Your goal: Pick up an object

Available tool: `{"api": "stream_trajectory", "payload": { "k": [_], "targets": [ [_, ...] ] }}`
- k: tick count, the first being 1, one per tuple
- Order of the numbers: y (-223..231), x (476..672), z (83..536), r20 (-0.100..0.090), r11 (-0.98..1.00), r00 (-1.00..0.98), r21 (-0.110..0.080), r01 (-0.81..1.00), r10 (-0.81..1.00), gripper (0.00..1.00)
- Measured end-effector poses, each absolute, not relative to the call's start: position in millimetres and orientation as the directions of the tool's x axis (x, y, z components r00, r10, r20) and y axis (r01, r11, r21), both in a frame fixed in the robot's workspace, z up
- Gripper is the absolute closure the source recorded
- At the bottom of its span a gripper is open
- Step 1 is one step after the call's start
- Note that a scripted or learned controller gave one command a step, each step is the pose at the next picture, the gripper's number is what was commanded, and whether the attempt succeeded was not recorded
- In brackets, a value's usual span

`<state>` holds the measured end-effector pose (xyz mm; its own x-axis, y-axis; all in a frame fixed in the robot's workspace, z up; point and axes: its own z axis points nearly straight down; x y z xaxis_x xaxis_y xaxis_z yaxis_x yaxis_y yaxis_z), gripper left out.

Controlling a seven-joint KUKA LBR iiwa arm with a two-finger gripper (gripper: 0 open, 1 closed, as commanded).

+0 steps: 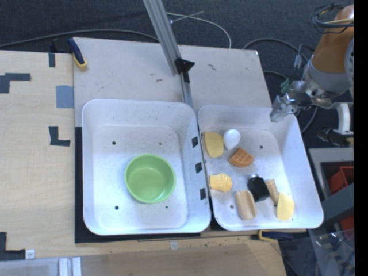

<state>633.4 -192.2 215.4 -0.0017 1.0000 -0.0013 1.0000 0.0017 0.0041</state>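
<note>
The gripper [278,111] hovers at the right bin's [305,154] two o'clock rim — clear of its clutter. Finger spread: I cannot tell.

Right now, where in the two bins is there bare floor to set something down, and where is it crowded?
The left bin is bare all around the green bowl, widest along its far side. The right bin is crowded through the middle and near side; bare floor remains along its far edge, beyond the white egg, below the gripper.
</note>
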Motion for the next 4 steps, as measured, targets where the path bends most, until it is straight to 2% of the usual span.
{"api": "stream_trajectory", "payload": {
  "k": [1,2,3,4],
  "targets": [
    [-143,621.7,227,0.002,0.006,-0.006,-0.001,1.000,1.000,1.00],
    [-90,614.8,216,0.002,0.006,-0.006,-0.003,1.000,1.000,1.00],
    [-44,602.0,210,0.001,0.005,-0.005,-0.004,1.000,1.000,1.00],
    [5,593.0,222,0.002,0.007,-0.007,-0.002,1.000,1.000,1.00]
  ]
}}
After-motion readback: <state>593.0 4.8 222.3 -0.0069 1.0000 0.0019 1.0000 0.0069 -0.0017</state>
